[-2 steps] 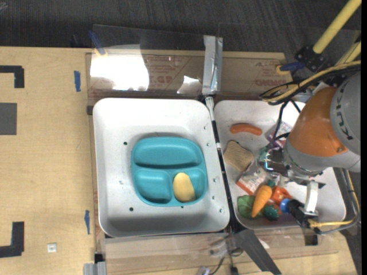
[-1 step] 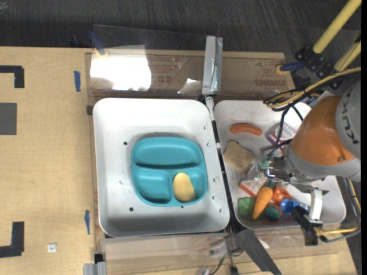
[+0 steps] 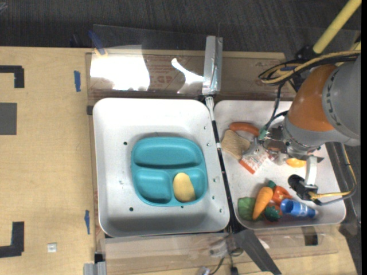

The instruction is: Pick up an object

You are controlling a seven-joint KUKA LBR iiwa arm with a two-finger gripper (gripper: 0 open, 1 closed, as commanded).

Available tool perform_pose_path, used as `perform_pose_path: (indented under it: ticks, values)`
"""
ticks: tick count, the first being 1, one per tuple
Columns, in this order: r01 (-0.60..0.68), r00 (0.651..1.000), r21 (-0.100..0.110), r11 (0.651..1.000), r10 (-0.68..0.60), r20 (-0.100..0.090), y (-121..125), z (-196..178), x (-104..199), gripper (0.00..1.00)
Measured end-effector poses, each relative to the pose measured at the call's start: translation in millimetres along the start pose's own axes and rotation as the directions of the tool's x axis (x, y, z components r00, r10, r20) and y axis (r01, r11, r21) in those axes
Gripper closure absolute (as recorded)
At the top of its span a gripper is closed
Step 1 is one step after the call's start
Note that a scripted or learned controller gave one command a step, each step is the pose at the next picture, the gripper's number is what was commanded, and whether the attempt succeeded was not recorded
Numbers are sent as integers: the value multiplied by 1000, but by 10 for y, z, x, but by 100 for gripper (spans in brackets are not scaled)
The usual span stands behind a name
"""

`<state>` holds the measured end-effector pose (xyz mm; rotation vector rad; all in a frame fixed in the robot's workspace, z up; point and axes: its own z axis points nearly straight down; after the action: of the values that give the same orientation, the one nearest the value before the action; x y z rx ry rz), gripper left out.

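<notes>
My gripper [image 3: 260,149] hangs low over the middle of the right bin [image 3: 335,213], at the end of the grey arm with the orange band. It sits right above a white and orange packet [image 3: 252,164], beside a tan block [image 3: 231,144] and a red-orange piece [image 3: 245,129]. I see nothing clearly between its tips. At the bin's front lie an orange carrot [image 3: 262,201], a green piece [image 3: 246,206], a red piece [image 3: 281,193] and a blue bottle [image 3: 298,209]. A small yellow piece [image 3: 295,162] peeks out beneath the wrist.
The left bin [image 3: 109,153] holds a teal divided plate [image 3: 166,153] with a yellow potato-like object [image 3: 183,187] in its front right compartment. A metal divider [image 3: 212,67] stands behind the wall between the bins.
</notes>
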<state>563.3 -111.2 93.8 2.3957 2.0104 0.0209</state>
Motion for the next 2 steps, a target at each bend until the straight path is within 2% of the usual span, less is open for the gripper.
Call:
perform_pose_path:
  ticks: [1,2]
  values:
    - [0,1000,-6,1000,0,-2,20,-115,11,100]
    - [0,1000,-5,1000,0,-2,18,-113,11,0]
